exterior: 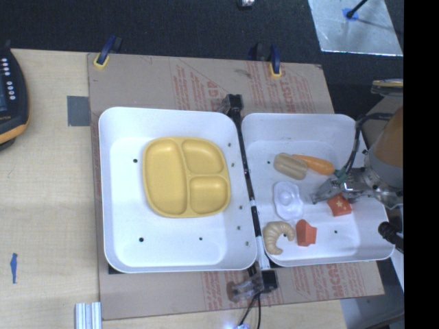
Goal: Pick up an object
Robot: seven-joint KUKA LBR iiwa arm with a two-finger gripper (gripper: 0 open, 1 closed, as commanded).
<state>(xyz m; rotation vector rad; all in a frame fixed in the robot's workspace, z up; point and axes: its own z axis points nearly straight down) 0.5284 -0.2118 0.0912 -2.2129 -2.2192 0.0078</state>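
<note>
Wooden worktop [48,204] bearing two white bins: left bin [116,245] holds a yellow divided plate [185,177]; right bin [343,249] holds a croissant [278,236], bread roll [289,166], carrot [315,163], clear cup [287,199] and two red pieces. Gripper [333,187] sits low beside one red block [339,205]; whether its fingers are parted or closed cannot be told.

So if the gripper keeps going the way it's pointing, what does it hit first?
Probably the clear white piece: the gripper points left across the right bin toward it. Depth is unclear, so it might pass above.
</note>
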